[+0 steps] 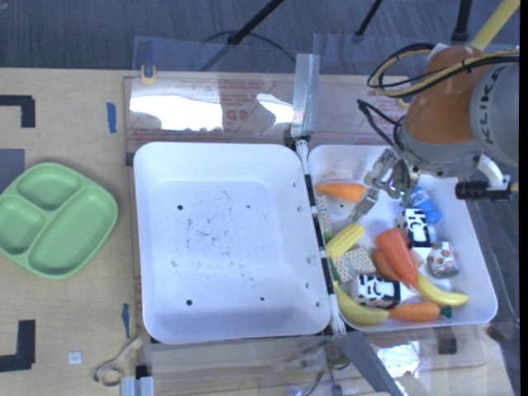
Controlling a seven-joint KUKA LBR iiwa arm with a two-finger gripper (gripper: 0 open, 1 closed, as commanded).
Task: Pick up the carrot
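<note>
An orange carrot (pixel 340 191) lies at the back left of the right bin (pixel 483 283), close to the divider. My gripper (pixel 370 192) hangs just to its right, low over the bin, fingers open with nothing between them. A larger red-orange carrot (pixel 396 254) lies mid-bin, and a small orange one (pixel 415 310) rests near the front wall.
The right bin also holds a yellow corn cob (pixel 345 239), two bananas (pixel 441 291) (pixel 359 310), black-and-white blocks (pixel 379 289) (pixel 417 225), a blue piece (pixel 422 198) and a strawberry (pixel 443 260). To the left are the left bin (pixel 157 172) and a green divided plate (pixel 56 219).
</note>
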